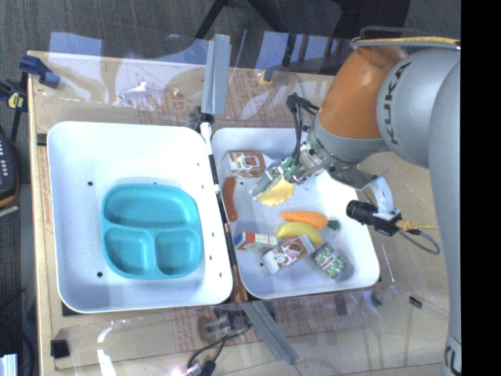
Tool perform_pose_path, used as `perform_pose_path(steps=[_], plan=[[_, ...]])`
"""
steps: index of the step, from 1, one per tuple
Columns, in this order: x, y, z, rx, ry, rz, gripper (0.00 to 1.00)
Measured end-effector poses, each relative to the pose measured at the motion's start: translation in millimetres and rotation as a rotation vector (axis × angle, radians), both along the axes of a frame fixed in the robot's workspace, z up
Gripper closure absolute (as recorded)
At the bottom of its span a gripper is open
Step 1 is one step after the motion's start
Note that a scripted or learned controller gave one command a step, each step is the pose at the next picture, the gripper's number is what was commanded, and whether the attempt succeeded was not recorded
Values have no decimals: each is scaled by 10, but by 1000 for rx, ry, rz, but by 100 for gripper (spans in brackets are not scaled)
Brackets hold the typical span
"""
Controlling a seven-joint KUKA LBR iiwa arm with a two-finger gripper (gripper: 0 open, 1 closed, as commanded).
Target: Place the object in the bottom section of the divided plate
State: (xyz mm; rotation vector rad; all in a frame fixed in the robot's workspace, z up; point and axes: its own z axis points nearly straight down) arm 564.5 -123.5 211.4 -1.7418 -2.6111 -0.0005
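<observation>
A blue divided plate (pixel 151 229) lies in the left white bin (pixel 70 155), with one wide section on its far side and two small ones on its near side. My gripper (pixel 283 174) hangs over the upper middle of the right bin (pixel 360 276). A yellow wedge-shaped toy (pixel 275 193) sits tilted at its fingertips, its upper end caught between them. The gripper is well to the right of the plate, across the wall between the bins.
The right bin also holds a brown carton (pixel 245 164), a red sausage (pixel 228 198), a carrot (pixel 308 218), a banana (pixel 301 231), a small red-and-blue carton (pixel 254 240), a brown-and-white carton (pixel 288 254) and a green can (pixel 330 261).
</observation>
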Motion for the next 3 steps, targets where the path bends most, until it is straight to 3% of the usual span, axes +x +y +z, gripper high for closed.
perform_pose_path(steps=[2, 3], plan=[[-79, 1461, -210, -3, 4, -36, 100], [-78, 1459, -210, -3, 4, -36, 0]])
